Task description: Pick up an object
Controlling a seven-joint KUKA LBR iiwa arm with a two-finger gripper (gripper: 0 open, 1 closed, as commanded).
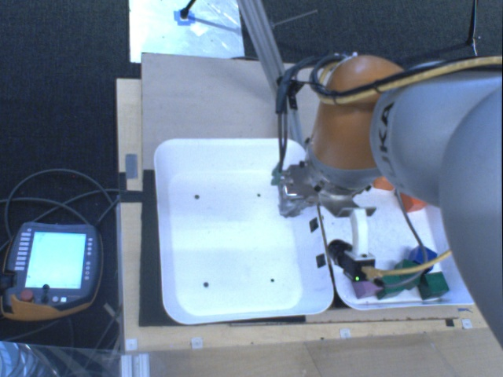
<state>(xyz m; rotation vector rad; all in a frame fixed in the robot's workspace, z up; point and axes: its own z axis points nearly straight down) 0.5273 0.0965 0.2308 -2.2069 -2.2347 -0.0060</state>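
Fingers hidden under the wrist from this angle, so impossible to tell whether spread or closed, or whether anything sits between them. Gripper [292,198] low over the right rim of the left bin [177,210], near the wall shared with the right bin [346,298]. Orange band [350,116] of the arm directly above it, grey arm body reaching in from the right and covering much of the right bin. Objects to pick all in the right bin: an orange piece [407,203] by the arm's edge, a white piece [360,232] standing near the middle, a blue piece [421,254], a green piece [428,283] and a purple piece [364,289] towards the near rim. Well apart from the gripper, every one. Handheld control panel [51,269] with a lit screen lying left of the bench
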